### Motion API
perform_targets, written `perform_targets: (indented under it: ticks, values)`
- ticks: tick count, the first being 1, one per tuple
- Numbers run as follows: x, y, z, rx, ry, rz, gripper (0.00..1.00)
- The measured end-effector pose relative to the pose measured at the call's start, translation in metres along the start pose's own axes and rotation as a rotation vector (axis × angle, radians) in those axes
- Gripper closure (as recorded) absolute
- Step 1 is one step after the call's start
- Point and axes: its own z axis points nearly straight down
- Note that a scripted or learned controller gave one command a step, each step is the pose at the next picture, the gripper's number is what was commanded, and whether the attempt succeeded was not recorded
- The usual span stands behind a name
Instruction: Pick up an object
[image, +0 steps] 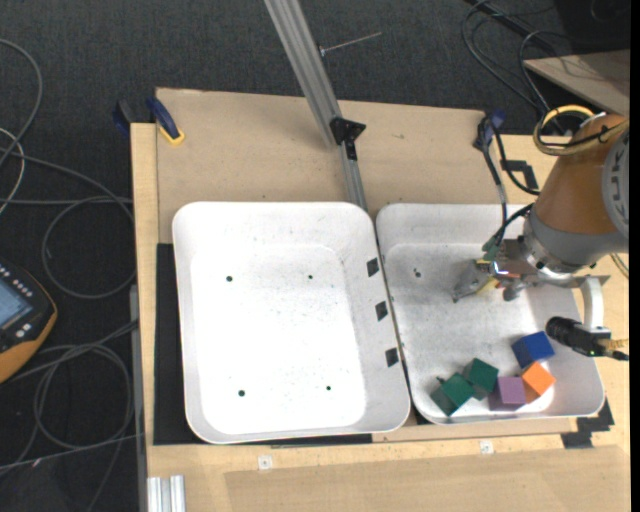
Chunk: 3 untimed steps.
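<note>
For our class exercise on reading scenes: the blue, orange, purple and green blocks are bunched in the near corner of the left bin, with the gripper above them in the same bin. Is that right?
Not quite: the blocks lie in the near corner of the right bin, not the left bin, as the camera view shows. The gripper is indeed above them in that same bin.
</note>
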Motion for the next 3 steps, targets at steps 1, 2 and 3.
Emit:
perform_targets:
  ticks: [1, 2, 3]
  values:
    - [0.001, 0.000, 0.033, -0.001, 0.000, 0.000, 0.00]
    - [0.001, 0.001, 0.019, -0.007, -0.001, -0.001, 1.00]
    - [0.001, 0.002, -0.045, -0.014, -0.004, -0.002, 1.00]
